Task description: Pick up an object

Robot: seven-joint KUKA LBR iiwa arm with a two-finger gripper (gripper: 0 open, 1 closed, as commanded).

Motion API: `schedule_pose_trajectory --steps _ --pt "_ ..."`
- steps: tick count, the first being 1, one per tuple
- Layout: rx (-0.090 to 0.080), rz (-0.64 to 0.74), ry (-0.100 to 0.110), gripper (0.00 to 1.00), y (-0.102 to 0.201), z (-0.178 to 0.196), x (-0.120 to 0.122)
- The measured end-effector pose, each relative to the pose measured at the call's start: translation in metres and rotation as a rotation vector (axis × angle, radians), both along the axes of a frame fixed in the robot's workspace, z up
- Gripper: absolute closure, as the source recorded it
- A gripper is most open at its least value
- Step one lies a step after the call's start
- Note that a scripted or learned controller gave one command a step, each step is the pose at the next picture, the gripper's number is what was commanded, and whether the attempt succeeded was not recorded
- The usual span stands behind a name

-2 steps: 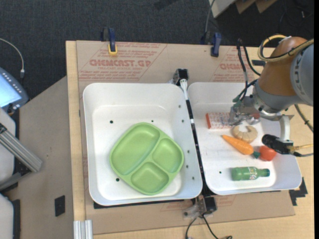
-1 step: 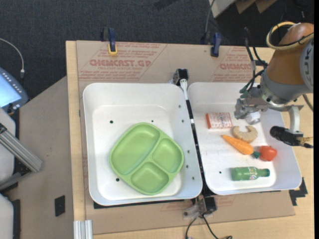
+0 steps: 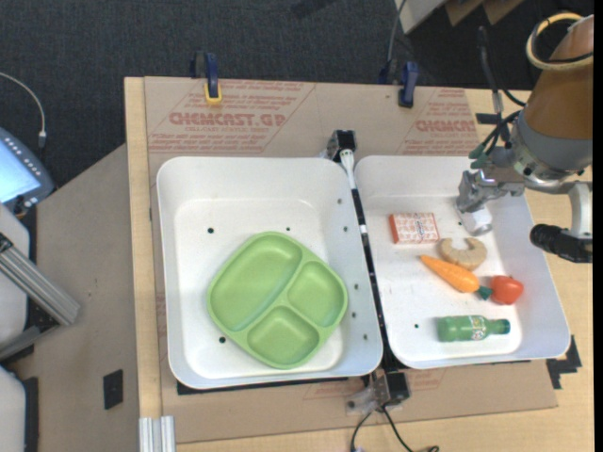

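Observation:
The right bin [image 3: 415, 342] holds a small red-and-white box [image 3: 414, 227], a tan curved piece [image 3: 463, 250], an orange carrot [image 3: 452, 274], a red tomato [image 3: 506, 290] and a green bottle [image 3: 472, 328] lying on its side. My gripper [image 3: 477, 217] hangs over the upper right part of this bin, just above and to the right of the tan piece and right of the box. Nothing shows between its tips.
The left bin [image 3: 179, 252] holds a green divided plate [image 3: 276, 298]. A black divider strip [image 3: 358, 224] runs between the bins. Blue clamps [image 3: 211, 72] hold the cardboard sheet at the back. The arm's orange band [image 3: 563, 73] rises at the right.

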State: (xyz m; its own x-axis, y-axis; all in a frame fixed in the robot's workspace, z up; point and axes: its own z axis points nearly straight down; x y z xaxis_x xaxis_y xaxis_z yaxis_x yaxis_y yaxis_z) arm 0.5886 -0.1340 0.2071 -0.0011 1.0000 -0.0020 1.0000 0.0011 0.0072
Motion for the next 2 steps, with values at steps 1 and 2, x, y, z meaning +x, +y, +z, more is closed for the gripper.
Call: schedule_pose_trajectory --steps 1,2 --pt "0.0 0.0 0.0 1.0 0.0 0.04 0.001" --pt "0.004 0.004 0.009 1.0 0.05 0.027 -0.005"
